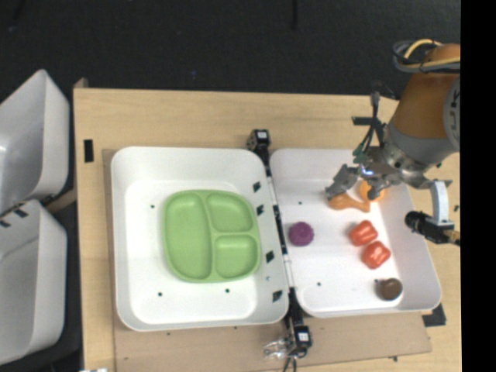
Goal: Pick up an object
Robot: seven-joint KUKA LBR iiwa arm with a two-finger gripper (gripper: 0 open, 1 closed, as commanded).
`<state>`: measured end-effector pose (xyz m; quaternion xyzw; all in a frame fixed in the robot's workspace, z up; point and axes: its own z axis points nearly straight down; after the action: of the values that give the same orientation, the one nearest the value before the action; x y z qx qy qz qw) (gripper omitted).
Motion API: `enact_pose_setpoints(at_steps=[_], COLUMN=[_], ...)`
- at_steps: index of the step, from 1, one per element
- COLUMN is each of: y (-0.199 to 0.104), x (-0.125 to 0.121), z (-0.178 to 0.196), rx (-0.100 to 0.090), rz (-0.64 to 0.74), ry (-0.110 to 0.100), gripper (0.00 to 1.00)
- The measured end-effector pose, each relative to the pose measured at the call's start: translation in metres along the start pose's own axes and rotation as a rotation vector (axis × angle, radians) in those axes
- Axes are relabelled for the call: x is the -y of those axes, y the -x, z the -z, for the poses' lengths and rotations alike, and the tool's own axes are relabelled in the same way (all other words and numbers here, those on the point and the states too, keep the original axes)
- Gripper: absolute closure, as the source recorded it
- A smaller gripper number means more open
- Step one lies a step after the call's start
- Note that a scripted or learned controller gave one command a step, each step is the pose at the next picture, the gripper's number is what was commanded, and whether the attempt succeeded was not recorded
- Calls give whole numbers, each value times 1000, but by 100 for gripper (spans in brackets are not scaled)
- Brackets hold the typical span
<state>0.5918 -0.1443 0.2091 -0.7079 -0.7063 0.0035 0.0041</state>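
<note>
Counter's got two white bins, and in the right one (418,285) the tool (358,183) sits right over the orange piece (346,202) at 12 o'clock, can't tell its opening or grip, so it could easily nudge the piece away and miss.

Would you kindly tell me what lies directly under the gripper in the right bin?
An orange, curved toy piece lies under the gripper on the right white bin. Its upper part is covered by the gripper, so contact cannot be judged.
</note>
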Motion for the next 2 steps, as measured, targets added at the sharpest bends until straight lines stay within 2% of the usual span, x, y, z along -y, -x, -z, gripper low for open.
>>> enact_pose_setpoints(at_steps=[1, 2], y=[0, 7], x=[-2, 4], z=[5, -57], rx=[1, 1], rz=[2, 1], ry=[9, 4], gripper=[0, 0])
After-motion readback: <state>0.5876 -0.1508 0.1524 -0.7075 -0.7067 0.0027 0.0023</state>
